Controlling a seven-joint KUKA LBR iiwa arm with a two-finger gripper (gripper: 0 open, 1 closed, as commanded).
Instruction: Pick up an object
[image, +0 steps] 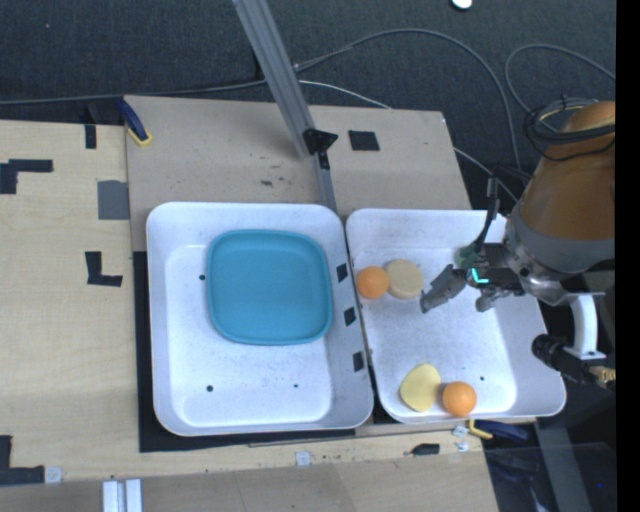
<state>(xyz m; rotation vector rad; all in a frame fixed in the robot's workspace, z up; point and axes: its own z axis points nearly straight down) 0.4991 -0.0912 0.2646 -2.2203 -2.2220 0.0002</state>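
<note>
Nearest the right bin's (530, 405) front wall lie a yellow piece (419, 387) and, touching it, an orange ball (459, 398). Farther back, by that bin's left wall, a second orange ball (372, 283) touches a beige disc (404, 279). Just right of the disc, the end effector (440, 292) hovers, holding nothing; its spread cannot be judged.

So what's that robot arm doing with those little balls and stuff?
The robot arm is reaching in from the right over the right bin, trying to pick something up. Its gripper hangs just right of a tan disc, which touches an orange ball. It isn't holding anything. Near the bin's front edge lie a yellow piece and another orange ball. The left bin holds a blue plate.
</note>
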